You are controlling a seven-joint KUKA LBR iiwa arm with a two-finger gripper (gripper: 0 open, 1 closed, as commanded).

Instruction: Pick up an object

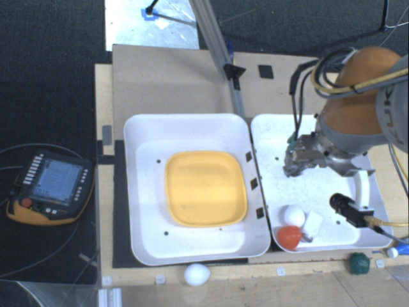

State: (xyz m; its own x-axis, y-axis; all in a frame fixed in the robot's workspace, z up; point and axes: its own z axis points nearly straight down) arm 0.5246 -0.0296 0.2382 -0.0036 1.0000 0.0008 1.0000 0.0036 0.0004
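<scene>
Arm [377, 107]: grey body, rounded, bulky
Band [358, 85]: orange, glossy, wrapped above the wrist
Cables [319, 66]: black and yellowish, looped beside the orange band
Wrist: grey metal housing, blocky
End effector [294, 162]: dark grey, small, with a green spot near its top; details blurred

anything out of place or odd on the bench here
Yes: a white egg-shaped ball and a dark green ball lie on the bench outside the shallow white bins, past their near edges.
</scene>
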